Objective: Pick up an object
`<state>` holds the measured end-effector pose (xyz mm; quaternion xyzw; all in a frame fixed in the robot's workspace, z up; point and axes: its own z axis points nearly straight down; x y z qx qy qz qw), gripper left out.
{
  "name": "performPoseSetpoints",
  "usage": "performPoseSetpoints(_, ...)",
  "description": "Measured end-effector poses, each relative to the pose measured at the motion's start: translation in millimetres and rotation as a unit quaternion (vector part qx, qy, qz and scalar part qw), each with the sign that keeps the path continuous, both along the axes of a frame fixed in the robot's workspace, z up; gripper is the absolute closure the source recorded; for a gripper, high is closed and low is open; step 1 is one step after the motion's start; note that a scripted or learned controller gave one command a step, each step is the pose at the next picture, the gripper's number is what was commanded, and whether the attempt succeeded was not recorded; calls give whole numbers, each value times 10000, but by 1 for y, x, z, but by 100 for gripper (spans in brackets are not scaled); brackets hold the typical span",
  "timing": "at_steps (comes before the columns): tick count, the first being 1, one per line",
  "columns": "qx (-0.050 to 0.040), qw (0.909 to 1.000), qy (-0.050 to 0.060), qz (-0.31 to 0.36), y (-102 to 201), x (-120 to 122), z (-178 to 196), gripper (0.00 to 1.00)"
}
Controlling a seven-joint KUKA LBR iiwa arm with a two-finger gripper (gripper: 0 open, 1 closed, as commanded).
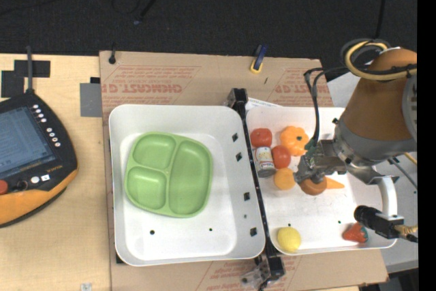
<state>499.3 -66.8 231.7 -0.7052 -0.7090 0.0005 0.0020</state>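
The gripper (315, 172) sits low over a brown fruit (314, 186); I cannot tell its state. Crowding from the carrot (334, 182) and orange (284, 179) could spoil the grab.

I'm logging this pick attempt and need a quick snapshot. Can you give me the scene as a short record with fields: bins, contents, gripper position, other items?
left bin: holds a green divided plate
right bin: holds small toy foods
foods near divider: red tomato, small can, orange pepper, small orange ball
foods at front: lemon, red piece at the right corner
gripper: low in the right bin, over a brown item and a carrot
grasp: cannot tell
bench left: control tablet
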Motion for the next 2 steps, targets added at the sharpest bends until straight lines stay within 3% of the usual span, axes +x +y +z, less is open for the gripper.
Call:
performPoseSetpoints(1,-1,10000,21,-8,53,4,-15,100)
performPoseSetpoints(2,-9,10000,2,-23,54,15,-5,100)
